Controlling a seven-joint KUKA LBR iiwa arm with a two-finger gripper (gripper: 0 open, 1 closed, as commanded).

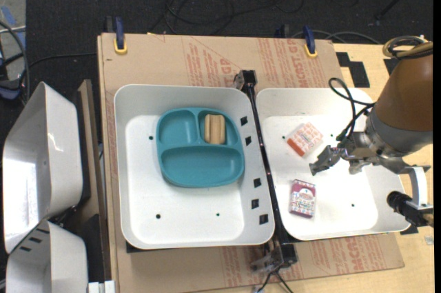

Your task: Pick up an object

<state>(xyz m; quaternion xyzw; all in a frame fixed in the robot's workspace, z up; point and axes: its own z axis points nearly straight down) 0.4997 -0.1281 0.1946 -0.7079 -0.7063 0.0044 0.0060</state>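
end effector (324, 162) hovered over right bin (358, 226), between orange-white packet (304, 139) and pink-purple packet (302, 198), touching neither. how far open: could not tell (dark tip, too small to read); nothing seen held. both packets lay flat on bin floor, near each other. risks judged: flat thin packets gave little edge to catch, so tips might skid over wrapper or push packet aside; descent between two could close on nothing. left bin (138, 167) held teal divided plate (200, 160) with tan block (215, 128), well apart.
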